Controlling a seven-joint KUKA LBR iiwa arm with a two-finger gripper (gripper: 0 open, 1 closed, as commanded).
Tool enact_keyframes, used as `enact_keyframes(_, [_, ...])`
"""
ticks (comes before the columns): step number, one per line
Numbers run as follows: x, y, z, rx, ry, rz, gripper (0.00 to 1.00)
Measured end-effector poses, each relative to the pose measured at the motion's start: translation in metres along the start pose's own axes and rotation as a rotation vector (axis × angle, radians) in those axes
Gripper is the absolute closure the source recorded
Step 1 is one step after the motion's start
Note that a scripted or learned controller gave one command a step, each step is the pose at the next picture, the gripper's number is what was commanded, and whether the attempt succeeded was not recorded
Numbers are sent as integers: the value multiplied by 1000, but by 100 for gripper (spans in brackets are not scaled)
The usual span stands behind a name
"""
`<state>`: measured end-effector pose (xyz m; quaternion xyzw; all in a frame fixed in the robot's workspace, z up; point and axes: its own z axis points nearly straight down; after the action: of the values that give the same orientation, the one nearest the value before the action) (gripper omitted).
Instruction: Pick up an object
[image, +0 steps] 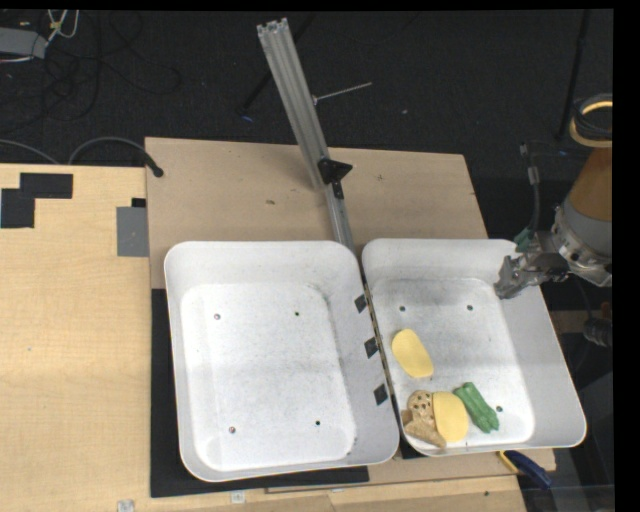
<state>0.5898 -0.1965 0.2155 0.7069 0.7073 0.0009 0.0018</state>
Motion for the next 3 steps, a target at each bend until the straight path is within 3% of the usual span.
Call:
enact_keyframes(1, [56, -17, 6, 8, 5, -3, 100])
enact_keyframes(3, [164, -29, -9, 8, 5, -5, 100])
